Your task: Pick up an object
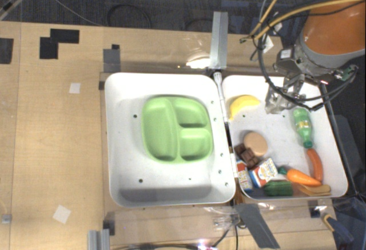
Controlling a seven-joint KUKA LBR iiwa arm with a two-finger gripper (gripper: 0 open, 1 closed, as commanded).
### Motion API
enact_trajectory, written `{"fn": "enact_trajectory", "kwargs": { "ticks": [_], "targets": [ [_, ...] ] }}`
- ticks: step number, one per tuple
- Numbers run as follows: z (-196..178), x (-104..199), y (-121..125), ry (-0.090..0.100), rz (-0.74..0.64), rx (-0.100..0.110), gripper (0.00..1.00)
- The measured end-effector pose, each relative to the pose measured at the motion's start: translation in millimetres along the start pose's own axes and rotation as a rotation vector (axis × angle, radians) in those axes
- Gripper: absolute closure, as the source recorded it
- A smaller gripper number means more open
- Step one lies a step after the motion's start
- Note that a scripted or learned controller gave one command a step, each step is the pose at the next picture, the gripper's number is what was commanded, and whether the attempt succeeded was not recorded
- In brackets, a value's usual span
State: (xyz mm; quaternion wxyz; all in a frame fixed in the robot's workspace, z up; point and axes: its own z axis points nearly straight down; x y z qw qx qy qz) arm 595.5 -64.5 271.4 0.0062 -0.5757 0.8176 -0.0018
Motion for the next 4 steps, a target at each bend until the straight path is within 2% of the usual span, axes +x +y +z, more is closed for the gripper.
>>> {"fn": "enact_trajectory", "kwargs": {
  "ticks": [1, 2, 3, 4],
  "targets": [
    [26, 36, -75, 0.003, -0.092, -0.005, 1.00],
    [4, -101, -25, -0.003, -0.248, -0.002, 1.00],
    [-27, -66, -56, 0.002, -0.317, 0.000, 1.00],
    [-3, 2, -80, 0.003, -0.463, -0.005, 1.00]
  ]
}}
